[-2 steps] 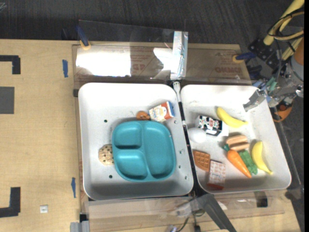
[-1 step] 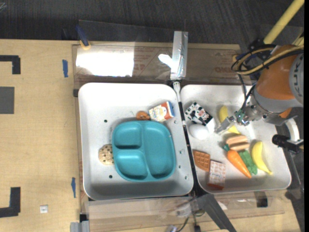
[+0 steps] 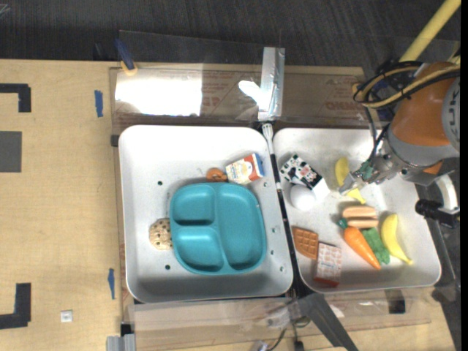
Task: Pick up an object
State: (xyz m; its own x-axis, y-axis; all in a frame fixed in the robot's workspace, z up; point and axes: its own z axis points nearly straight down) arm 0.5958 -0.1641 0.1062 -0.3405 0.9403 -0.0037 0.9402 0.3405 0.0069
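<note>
Teal divided tray (image 3: 216, 227), black-and-white cow-patterned carton (image 3: 299, 172), orange carrot (image 3: 360, 247) with green top, yellow banana (image 3: 395, 238), white bins (image 3: 139, 196), tan bench (image 3: 51, 218).

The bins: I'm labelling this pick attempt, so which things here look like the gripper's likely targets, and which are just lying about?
Likely in play, near the gripper in the right bin:
- yellow piece
- hot dog
- carrot
- banana

Lying about:
- cow-print item
- white egg
- waffle
- teal tray, cookie and carton, left bin
</note>
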